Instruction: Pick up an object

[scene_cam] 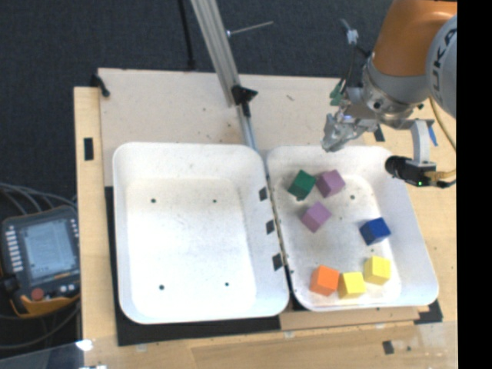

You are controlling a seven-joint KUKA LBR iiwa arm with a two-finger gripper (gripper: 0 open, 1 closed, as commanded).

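Claw (337, 138) above right white bin's (407, 206) far rim, state unclear. Small purple foam cube (330, 182) looks light, rigid; pinch opposite flat faces.

Grey teach pendant (42, 254) left of bench, slanted aluminium rail (219, 52) behind bins
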